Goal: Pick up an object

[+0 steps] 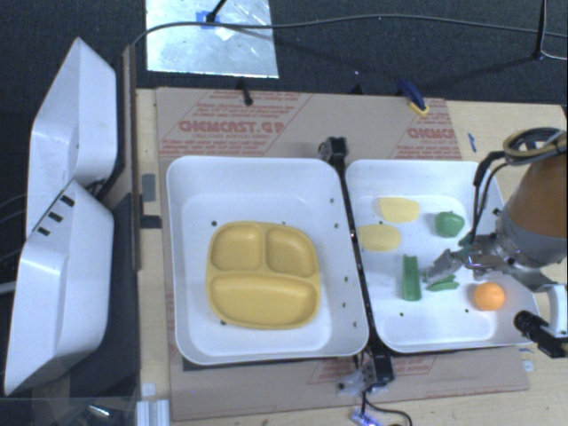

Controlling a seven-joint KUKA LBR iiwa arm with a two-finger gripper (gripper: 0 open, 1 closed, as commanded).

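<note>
I see the hand (446,263) low in the right bin (417,331), at centre-right of the frame. Its metal fingers point left, with a small green piece (441,282) lying just below the tips. I cannot tell whether the fingers are spread or closed, or whether they touch that piece.

Right bin contents: a green stick (409,277) just left of the hand, roughly upright in the frame; an orange ball (488,297) to the lower right of the hand, near the arm; a green pepper-like item (449,224) above the hand; two pale yellow pieces, upper one (398,209) and lower one (380,237), in the upper left of that bin.

Left bin (257,171), frame centre: one yellow divided plate (264,273), three compartments.

The arm (537,211) enters at the right edge; its orange band is the visible part, with a dark cable looped above it.

Writing: the brown cardboard (293,118) under both bins carries red print, "CHEMCAST GP" legible above the left bin, and a partial repeat above the right bin.

The bench (142,238) edge shows left of the cardboard. White moulded casings (67,211) fill the far left of the frame. A shiny silver sheet (211,25) lies at upper centre on dark carpeted floor (399,16), with black cables crossing it.
</note>
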